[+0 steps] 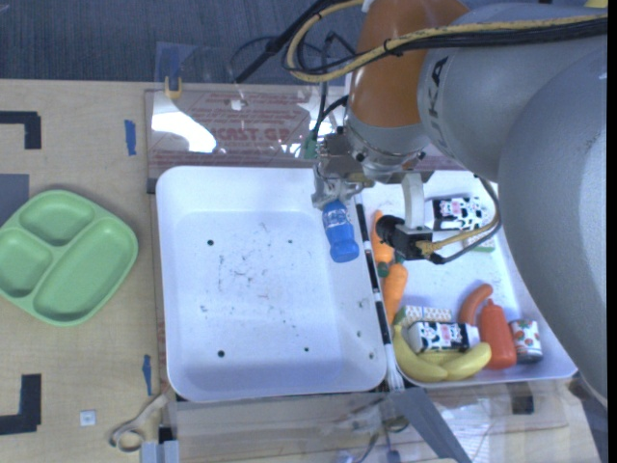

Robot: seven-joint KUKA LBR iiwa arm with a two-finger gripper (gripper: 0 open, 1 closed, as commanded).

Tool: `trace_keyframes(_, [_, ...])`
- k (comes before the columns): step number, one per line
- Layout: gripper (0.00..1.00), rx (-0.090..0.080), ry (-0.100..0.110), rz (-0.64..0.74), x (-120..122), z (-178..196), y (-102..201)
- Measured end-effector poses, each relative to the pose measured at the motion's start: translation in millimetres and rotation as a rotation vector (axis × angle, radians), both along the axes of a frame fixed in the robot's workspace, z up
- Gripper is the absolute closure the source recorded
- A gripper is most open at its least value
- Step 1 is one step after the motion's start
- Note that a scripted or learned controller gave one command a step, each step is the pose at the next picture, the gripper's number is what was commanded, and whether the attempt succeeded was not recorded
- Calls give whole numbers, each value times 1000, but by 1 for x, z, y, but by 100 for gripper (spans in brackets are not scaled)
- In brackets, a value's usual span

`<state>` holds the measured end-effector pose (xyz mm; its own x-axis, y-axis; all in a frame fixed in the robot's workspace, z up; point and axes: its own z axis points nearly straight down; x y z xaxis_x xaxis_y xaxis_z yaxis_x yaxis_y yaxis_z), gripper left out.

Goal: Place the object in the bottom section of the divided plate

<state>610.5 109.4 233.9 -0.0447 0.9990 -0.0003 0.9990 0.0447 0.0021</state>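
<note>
The small blue bottle [339, 233] hangs roughly upright, tilted slightly, cap end up, between the closed fingers of the gripper [334, 204], over the right edge of the left bin [193, 258]. The green divided plate [64, 256] lies well left of that bin. Right of it sit a carrot [392, 287], banana [434, 364] and cartons. The grey arm [521, 95] reaches in from right of the bin, wrist down.
</note>
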Motion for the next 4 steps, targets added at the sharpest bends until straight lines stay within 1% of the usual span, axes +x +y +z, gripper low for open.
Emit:
trace_keyframes(1, [0, 0, 0, 0, 0, 0, 0])
trace_keyframes(2, [0, 4, -3, -188, -20, -128, 53])
trace_keyframes(3, [0, 3, -2, -326, 49, -146, 118])
trace_keyframes(4, [100, 4, -5, -320, 50, -134, 121])
